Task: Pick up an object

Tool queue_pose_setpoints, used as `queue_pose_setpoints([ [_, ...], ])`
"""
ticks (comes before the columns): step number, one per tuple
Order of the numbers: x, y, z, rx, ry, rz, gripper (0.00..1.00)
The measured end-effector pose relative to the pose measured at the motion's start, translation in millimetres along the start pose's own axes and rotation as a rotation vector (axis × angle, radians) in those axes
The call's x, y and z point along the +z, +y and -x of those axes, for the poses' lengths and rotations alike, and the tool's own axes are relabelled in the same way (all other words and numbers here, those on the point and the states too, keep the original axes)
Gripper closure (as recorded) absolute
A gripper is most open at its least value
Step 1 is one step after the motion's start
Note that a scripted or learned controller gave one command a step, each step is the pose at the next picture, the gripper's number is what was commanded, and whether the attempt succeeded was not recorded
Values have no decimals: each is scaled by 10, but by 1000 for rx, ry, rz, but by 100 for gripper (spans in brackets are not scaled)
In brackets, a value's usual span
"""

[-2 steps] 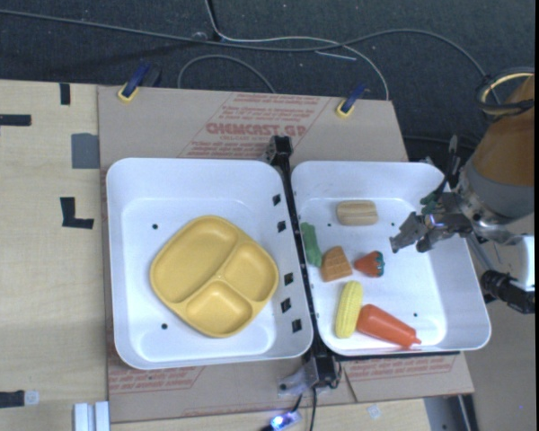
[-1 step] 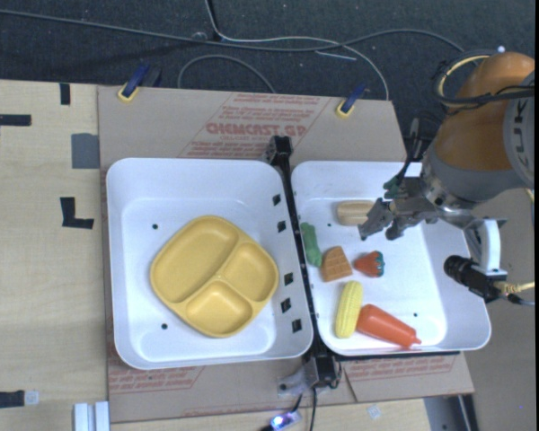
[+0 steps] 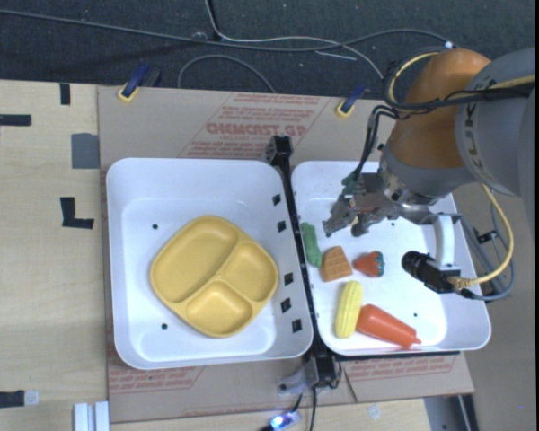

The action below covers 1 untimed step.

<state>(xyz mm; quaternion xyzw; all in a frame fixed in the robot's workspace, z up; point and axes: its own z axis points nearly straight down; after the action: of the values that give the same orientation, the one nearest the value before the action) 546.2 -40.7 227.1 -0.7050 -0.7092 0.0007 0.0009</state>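
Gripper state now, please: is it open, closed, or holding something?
Two-finger gripper: above the right white bin, holding nothing visible; open or closed cannot be told.

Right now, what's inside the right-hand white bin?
The right bin holds a green piece, an orange wedge, a strawberry, corn and a carrot. The end effector covers the floor beneath it.

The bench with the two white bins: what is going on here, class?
A grey and orange robot arm reaches in from the right, its end effector hanging over the right bin. Below it lie toy foods: a green pickle, a waffle piece, a strawberry, a corn cob and a carrot. Nothing is between its fingers. The left bin holds a yellow divided plate.
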Motion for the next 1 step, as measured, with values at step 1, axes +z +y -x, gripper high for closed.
queue_pose_setpoints([
  [1,48,217,-489,0,0,1,100],
])
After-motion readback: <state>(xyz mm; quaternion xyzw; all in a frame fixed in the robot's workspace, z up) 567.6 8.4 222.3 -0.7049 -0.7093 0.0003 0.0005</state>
